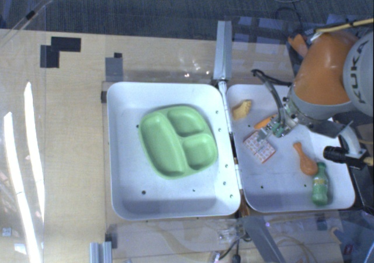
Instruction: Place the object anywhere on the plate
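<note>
- Green divided plate sits in the left bin; all three compartments bare. Nothing on it yet.
- Right bin holds the loose items: a tan bread-like piece at far left, a checkered waffle-like square in the middle, an orange spoon-shaped toy and a green bottle toward the near right.
- A small orange piece lies just beside the tool tip; cannot identify it.
- Gripper is low over the right bin, just far-right of the waffle square. Opening state: cannot tell, the wrist hides it. No object visibly held.
- Judgement: step in hand is the pick. The likely target is the waffle square or the orange piece, since both lie nearest the tip.
- To do it well: centre over one item only, avoid nudging its neighbour, lift clear of the divider wall between bins before moving left.
- Writing: "KU" readable on the arm housing at right edge; no other legible labels.
</note>
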You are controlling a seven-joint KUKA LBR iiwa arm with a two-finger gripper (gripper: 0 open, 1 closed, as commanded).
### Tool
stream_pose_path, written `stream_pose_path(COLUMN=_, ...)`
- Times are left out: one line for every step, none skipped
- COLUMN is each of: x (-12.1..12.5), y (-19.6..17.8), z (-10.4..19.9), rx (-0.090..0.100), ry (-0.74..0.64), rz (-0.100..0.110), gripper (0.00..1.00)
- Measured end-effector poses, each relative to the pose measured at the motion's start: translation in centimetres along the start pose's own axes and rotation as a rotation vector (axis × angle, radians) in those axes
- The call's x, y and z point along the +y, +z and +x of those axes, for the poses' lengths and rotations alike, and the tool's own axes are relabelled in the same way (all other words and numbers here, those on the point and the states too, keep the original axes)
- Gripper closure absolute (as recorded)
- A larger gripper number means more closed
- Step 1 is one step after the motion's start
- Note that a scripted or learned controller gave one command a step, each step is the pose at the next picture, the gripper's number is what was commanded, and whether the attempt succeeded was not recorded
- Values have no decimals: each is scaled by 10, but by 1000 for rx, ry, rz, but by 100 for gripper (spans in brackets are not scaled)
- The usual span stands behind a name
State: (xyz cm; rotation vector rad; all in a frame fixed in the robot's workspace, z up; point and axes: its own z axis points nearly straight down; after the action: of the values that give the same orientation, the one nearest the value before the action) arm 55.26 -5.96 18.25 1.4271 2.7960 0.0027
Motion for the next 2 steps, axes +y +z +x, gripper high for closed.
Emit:
stream_pose_path(x=28, y=-35, z=-36, rx=-2, ry=-212, rz=-1, gripper=100)
stream_pose_path(x=92, y=-44, z=-1, rx=-3, ry=-725, rz=-4, gripper=100)
